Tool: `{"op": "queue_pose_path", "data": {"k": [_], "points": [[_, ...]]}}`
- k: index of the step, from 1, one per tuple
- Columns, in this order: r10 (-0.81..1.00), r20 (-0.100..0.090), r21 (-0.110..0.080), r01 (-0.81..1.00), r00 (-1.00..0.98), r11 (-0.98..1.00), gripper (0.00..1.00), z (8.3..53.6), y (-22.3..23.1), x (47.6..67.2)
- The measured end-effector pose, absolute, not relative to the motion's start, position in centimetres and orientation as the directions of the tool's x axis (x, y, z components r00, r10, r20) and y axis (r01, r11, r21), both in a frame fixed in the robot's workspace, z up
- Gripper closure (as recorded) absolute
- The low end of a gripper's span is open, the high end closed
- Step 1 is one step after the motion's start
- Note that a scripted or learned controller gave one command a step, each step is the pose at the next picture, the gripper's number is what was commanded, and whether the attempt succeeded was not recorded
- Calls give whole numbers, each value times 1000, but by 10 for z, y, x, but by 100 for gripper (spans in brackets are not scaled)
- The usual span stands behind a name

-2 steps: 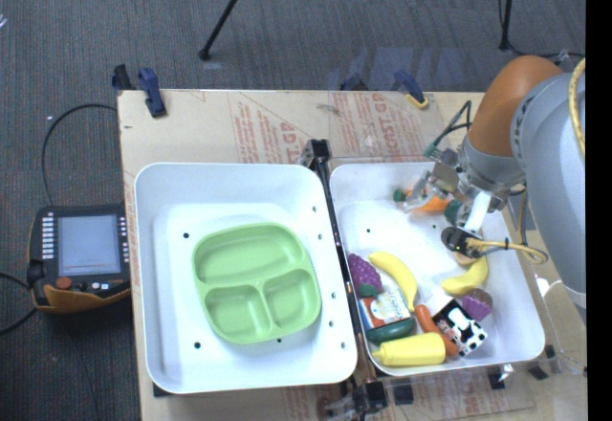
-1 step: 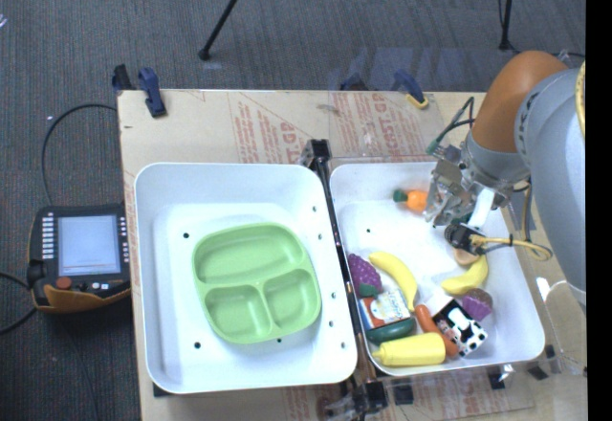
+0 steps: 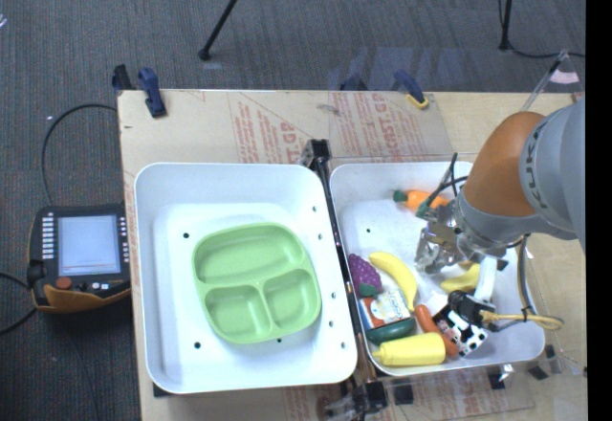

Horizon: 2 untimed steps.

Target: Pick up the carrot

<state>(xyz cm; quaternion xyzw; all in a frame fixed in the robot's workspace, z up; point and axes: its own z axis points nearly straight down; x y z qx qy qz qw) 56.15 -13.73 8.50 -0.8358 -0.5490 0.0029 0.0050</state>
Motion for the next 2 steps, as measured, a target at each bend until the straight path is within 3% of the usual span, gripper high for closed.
{"op": "queue_pose_path", "data": {"k": [1,2], "points": [[989,1,5,989,146,-146,100,224,-151,594],[999,4,-2,999,53,-53,100,87,-180,534]]}}
